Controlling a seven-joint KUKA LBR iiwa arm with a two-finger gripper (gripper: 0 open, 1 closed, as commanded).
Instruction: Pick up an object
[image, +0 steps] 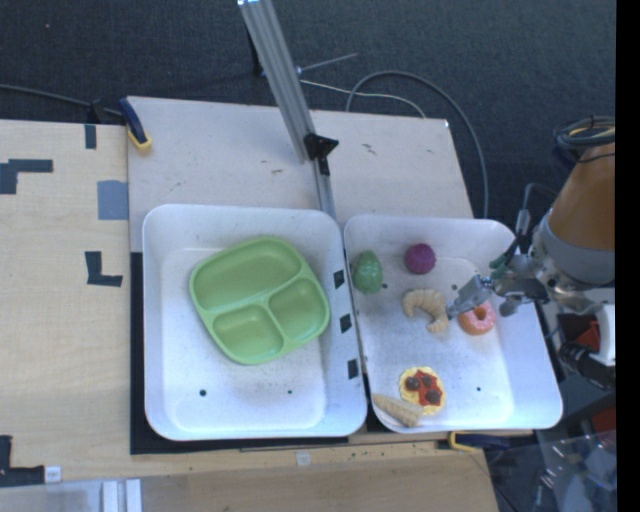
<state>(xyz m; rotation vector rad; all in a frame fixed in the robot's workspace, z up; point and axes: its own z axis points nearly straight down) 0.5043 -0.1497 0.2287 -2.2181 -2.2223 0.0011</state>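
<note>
In the right bin (520, 400) lie a green round fruit (367, 271), a purple ball-like fruit (420, 258), a tan croissant (427, 306), a pink frosted donut (478, 320), a small tart with red berries (423, 387) and a beige wafer cone (397, 409). My gripper (468, 298) reaches in from the right and hangs low over the bin between the croissant and the donut, its tip at the donut's upper left edge. Nothing shows between its fingers.
The left bin (170, 400) holds a green divided plate (260, 298). A metal pole (290, 90) slants down to the bins' shared top edge. A blue and yellow clamp (134, 124) sits at the bench's back left. Cables loop behind the right bin.
</note>
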